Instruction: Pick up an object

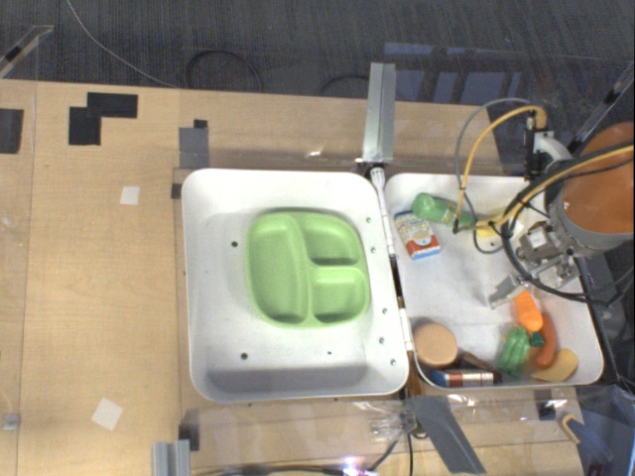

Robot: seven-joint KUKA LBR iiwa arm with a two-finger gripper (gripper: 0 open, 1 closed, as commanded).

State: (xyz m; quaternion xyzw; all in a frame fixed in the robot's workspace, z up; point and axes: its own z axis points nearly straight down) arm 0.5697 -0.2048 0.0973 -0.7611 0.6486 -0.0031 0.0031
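My gripper (508, 290) hangs over the right bin (456, 286), near its right side, below the arm's orange band (598, 202). Just under and to the right of it lies an orange carrot-like piece (529, 311). Below that sit a green toy vegetable (514, 350), a red piece (542, 344) and a yellow piece (562, 366) in the bin's lower right corner. A green bottle (433, 207) and a small white carton (419, 236) lie at the bin's upper left. Nothing shows held in the gripper.
A round tan object (436, 343) and a dark tube (466, 376) rest along the right bin's front edge. The left bin (213, 365) holds a green divided plate (306, 267). Yellow and black cables (476, 147) loop above the right bin.
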